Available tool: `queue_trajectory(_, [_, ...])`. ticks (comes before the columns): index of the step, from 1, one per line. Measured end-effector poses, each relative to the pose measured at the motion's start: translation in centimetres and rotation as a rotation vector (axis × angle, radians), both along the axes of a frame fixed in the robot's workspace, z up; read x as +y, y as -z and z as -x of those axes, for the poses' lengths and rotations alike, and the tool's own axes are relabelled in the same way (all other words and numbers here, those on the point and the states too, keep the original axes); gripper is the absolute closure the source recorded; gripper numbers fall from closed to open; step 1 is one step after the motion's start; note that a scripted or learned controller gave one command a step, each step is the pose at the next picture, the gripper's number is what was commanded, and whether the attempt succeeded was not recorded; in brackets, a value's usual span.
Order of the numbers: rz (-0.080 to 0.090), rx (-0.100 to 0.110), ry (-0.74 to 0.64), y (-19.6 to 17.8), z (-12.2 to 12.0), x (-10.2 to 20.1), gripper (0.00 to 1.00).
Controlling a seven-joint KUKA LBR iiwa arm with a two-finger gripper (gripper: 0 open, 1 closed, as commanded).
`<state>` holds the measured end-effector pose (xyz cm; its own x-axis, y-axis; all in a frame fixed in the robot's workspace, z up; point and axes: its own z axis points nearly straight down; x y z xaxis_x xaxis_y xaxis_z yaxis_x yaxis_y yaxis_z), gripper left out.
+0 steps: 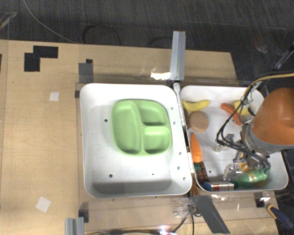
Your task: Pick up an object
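Note:
The right white bin (213, 93) holds several small items. A yellow banana (196, 105) and a brown round piece (199, 122) lie at its far left. An orange carrot (196, 150) rests along the left wall. A green item (250, 178) sits at the near right corner beside a dark tube-like thing (216, 185). My gripper (238, 166) hangs low inside this bin, just above and left of the green item. Cables and the wrist hide its tips. A red-orange piece (229, 109) lies at the far side, partly behind the arm.
The left white bin (95, 146) carries a green divided plate (140, 127). A metal post (178, 58) stands at the far end of the wall between the bins. The arm's orange band (280, 116) covers the right bin's right side.

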<state>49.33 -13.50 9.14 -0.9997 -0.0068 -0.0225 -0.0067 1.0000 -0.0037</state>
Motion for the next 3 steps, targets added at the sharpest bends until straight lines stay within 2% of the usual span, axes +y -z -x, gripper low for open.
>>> queue_trajectory(1, [-0.003, 0.008, 0.112, 0.3, -10.5, -5.2, 0.00])
queue_trajectory(2, [-0.005, 0.008, 0.246, 0.1, -2.8, -3.2, 0.00])
queue_trajectory(3, [0.006, 0.001, -0.202, 0.1, -1.1, -4.7, 0.00])
